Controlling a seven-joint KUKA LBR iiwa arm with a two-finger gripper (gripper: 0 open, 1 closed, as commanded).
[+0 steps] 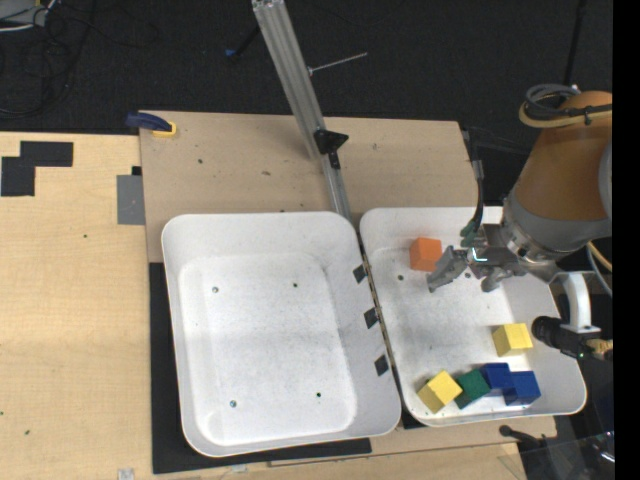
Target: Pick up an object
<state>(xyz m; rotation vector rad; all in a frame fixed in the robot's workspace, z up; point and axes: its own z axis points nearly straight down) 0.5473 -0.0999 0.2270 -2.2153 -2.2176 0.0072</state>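
My gripper hangs over the right bin, fingers spread and holding nothing, with the orange block just beside its left fingertip.

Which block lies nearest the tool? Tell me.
The orange cube-shaped block, alone near the top of the right white bin, just left of the tool. The two yellow, green and blue blocks sit farther off toward the bin's lower edge.

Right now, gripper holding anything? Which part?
Nothing is held. The gripper hangs open over the right bin, beside the orange block, with nothing between its fingers.
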